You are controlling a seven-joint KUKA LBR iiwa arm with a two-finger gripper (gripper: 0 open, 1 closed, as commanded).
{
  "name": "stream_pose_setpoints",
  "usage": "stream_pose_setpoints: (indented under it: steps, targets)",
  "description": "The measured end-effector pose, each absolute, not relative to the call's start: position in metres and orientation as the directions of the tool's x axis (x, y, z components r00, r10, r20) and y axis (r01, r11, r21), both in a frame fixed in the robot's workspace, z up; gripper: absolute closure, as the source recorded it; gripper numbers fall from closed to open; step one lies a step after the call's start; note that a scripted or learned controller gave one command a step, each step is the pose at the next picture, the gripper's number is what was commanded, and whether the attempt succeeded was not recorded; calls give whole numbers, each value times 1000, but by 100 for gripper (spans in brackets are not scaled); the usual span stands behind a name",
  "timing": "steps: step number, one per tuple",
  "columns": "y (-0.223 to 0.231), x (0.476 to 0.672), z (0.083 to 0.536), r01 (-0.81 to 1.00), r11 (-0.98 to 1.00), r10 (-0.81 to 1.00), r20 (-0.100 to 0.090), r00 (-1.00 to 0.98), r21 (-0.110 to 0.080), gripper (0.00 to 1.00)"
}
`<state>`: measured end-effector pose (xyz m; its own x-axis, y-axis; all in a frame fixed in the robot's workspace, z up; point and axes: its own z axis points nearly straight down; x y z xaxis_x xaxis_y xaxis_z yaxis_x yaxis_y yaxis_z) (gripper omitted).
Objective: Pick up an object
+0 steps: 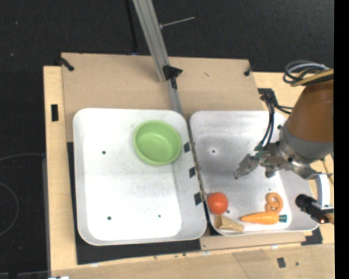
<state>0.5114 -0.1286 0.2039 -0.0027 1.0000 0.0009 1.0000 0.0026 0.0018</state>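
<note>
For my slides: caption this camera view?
Gripper hovers above right bin holding carrot and tomato.

End effector (pixel 251 166) hovers over right bin (pixel 232 132), above carrot (pixel 260 218).

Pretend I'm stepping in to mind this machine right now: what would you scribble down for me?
Gripper: over the middle of the right bin, nothing between its fingers; whether open or shut is unclear from this view.
Right bin, near edge: red ball, tan wedge, orange carrot, a small orange ring-shaped piece.
Left bin: green bowl toward its far right corner.
Done: nothing picked up yet.
Left: lower onto one object, grasp it and lift. The items near the right bin's near edge look closest.
</note>
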Motion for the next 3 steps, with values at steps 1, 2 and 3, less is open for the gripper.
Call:
stream_pose_setpoints:
  steps: [1, 2, 3]
  targets:
    - [-129, 511, 204, 1000, 0, 1000, 0, 0, 3, 0]
    - [-138, 509, 158, 1000, -1, 1000, -1, 1, -3, 0]
    - [-139, 507, 105, 1000, -1, 1000, -1, 1, -4, 0]
